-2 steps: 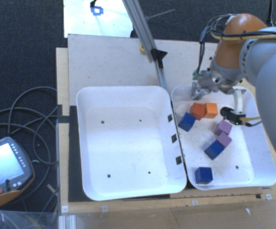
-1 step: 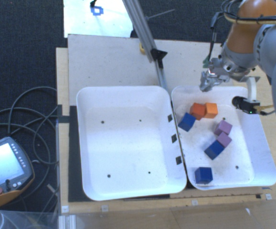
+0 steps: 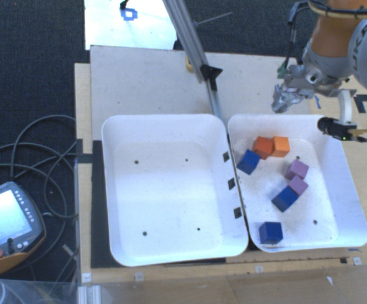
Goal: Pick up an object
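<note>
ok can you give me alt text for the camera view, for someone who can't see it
A grey and orange robot arm holds its claw above the far rim of the right bin, which contains seven small blocks: two orange, three blue, two purple. The left bin sits beside it on the bench.

Bright, even overhead light; soft focus, faint shadows.
</note>
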